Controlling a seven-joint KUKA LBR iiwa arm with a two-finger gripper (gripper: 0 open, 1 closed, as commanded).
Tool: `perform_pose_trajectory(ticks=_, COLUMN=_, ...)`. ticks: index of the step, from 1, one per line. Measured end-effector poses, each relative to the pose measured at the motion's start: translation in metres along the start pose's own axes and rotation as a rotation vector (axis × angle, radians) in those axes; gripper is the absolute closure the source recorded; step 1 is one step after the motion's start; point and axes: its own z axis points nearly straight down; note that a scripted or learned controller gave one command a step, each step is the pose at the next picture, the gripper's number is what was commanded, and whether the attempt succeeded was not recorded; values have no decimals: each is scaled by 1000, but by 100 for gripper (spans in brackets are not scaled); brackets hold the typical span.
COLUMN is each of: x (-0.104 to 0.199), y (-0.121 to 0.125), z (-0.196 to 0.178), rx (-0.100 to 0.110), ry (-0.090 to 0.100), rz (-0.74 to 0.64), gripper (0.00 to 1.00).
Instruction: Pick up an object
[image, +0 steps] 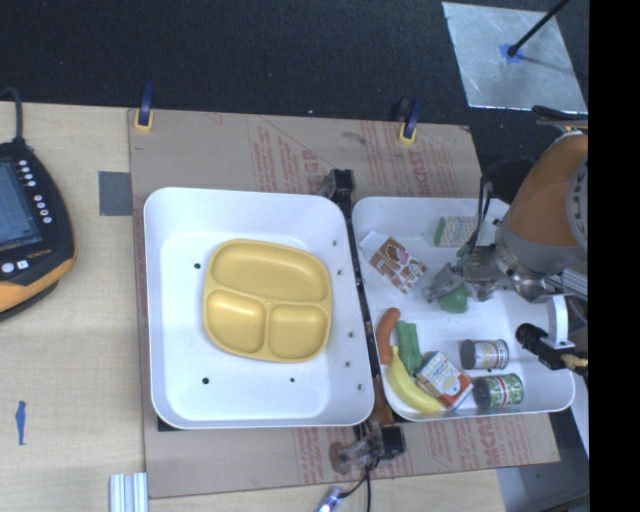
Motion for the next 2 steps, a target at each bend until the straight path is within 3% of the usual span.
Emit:
perform_pose_trajectory(ticks=1, x=-1, y=0, z=-10, rx=1, ry=0, rz=-1, gripper=100)
perform_pose_trajectory(ticks=2, x=89, y=43, z=-101, rx=-2, ry=1, rz=-2, gripper=100)
